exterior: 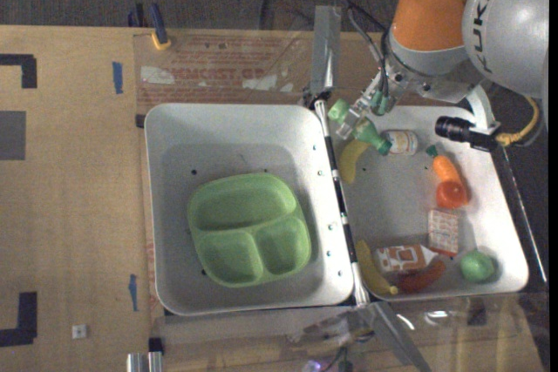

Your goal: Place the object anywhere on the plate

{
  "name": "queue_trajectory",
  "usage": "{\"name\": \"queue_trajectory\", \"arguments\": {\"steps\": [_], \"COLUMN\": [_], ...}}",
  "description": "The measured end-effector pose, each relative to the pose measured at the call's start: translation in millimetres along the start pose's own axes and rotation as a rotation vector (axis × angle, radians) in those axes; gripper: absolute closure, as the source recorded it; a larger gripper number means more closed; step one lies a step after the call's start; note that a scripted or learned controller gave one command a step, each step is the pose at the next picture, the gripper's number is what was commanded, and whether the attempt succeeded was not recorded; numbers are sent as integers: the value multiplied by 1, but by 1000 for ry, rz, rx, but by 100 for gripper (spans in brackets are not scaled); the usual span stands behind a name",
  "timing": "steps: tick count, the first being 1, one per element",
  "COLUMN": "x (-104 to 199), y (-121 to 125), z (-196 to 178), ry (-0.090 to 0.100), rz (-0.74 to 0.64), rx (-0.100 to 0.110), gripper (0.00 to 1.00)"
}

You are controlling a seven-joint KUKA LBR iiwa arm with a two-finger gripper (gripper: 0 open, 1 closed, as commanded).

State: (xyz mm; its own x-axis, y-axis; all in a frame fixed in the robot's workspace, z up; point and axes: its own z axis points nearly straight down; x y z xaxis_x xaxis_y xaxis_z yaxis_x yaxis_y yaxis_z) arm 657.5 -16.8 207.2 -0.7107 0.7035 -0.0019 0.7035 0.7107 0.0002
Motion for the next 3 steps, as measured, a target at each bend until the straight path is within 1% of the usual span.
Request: {"name": "queue_trajectory", "arguments": {"steps": [1,2,3], "x": [55,133,107], "y": [-7,-47,-127], "z": [-10,-11,-15], "ry": [0,1,1], "rz": [-96,-151,-158], "rx": [-2,-2,0], "gripper": [100,100,100]}}
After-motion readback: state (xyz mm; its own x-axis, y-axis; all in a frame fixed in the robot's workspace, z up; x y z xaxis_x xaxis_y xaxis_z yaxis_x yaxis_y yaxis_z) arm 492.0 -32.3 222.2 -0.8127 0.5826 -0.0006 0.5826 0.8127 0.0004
